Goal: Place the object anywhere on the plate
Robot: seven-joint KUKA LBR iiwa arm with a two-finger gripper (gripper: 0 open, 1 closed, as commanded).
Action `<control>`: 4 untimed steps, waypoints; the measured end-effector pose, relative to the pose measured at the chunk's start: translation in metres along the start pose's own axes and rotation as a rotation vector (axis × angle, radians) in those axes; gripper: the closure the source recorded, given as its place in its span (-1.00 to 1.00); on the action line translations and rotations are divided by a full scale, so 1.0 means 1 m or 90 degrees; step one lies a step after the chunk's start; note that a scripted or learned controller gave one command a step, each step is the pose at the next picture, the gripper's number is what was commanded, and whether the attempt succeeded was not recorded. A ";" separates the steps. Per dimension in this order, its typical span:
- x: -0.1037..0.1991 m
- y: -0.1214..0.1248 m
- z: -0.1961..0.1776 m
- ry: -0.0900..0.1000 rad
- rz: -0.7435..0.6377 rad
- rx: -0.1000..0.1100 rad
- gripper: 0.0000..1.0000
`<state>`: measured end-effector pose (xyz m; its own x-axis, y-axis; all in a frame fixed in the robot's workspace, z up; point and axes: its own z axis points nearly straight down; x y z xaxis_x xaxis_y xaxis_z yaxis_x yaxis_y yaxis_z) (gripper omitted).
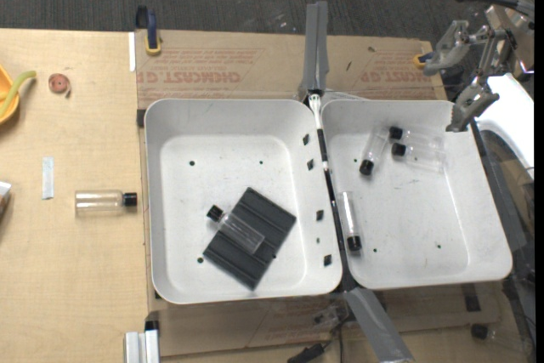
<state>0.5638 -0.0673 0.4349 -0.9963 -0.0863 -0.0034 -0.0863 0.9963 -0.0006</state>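
A dark ribbed rectangular plate point(265, 218) lies tilted in the left bin point(170, 183), toward its front. A small clear bottle point(236, 228) with a black cap rests across the plate's upper-left part, cap pointing to the upper left. My gripper point(442, 93) hangs over the far right corner of the right bin point(476, 268), far from the plate. Its fingers are spread apart, open, with nothing between them.
Several clear black-capped bottles lie in the right bin: one point(371, 155) near the back, two more point(408, 150) beside it, one point(348, 221) along the left wall. Another bottle point(102, 200) lies on the bench left of the bins. A grey divider bar point(316, 47) stands behind the bins.
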 end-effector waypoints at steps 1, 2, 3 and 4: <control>-0.021 -0.048 -0.007 -0.001 -0.141 0.000 -1.00; 0.057 -0.135 -0.008 0.000 -0.206 0.000 -1.00; -0.005 -0.150 -0.007 -0.001 -0.370 0.000 -1.00; -0.083 -0.162 -0.006 -0.002 -0.582 -0.001 -1.00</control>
<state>0.6601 -0.2217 0.4415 -0.5402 -0.8415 -0.0047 -0.8415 0.5402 -0.0029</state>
